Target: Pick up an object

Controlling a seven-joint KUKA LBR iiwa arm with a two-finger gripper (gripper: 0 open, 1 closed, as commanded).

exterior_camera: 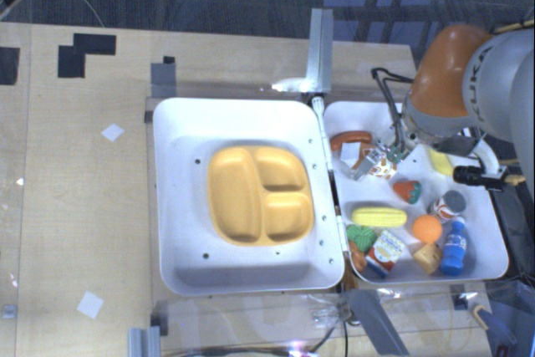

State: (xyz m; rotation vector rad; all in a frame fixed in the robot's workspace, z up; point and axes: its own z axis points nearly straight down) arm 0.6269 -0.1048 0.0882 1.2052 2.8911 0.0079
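Observation:
My gripper (374, 163) is low inside the right bin (500, 251), near its upper left part. It hangs just below a red sausage (351, 137) and beside a small white and red piece (350, 153). A speckled item (384, 171) lies right under the gripper's tip. Below it are a red strawberry-like toy (407, 191) and a yellow corn cob (379, 217). The orange-banded wrist (443, 71) comes in from the upper right and hides part of the bin.
The left bin (175, 180) holds a yellow divided plate (257, 194). In the right bin also lie an orange ball (427, 228), a blue bottle (454, 248), a small carton (386, 250), a green toy (360, 236) and a yellow piece (440, 162).

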